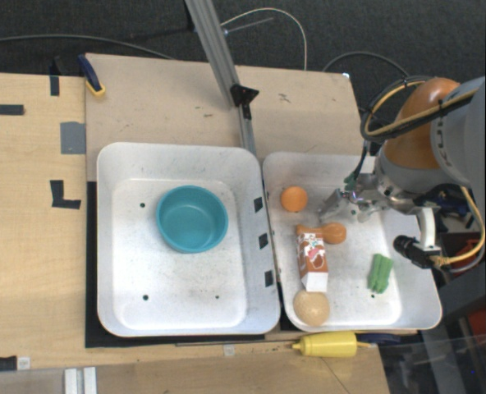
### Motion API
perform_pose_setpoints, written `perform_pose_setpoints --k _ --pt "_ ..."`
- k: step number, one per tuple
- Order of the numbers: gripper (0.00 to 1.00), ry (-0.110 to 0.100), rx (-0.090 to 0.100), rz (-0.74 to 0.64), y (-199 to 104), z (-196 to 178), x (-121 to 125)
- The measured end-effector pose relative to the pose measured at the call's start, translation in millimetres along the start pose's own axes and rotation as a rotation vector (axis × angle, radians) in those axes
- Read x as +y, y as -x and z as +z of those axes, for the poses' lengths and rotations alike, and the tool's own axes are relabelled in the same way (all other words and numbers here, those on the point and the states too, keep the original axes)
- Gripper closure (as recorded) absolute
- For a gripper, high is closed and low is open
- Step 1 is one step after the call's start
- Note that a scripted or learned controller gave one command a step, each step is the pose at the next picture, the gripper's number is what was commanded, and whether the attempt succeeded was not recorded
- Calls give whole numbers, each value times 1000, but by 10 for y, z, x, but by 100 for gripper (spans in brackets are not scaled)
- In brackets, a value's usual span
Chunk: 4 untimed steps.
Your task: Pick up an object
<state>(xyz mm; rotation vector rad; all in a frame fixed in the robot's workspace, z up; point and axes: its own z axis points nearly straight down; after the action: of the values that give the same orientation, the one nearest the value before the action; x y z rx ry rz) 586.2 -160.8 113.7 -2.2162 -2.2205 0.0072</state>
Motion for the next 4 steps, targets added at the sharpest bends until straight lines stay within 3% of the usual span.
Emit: perform_pose_setpoints --k 1,2,4 --pt "0 6 -2 0 -5 245 7" --pt "100 6 -1 -1 -12 144 7" --pt "100 12 -2 0 23 -1100 97"
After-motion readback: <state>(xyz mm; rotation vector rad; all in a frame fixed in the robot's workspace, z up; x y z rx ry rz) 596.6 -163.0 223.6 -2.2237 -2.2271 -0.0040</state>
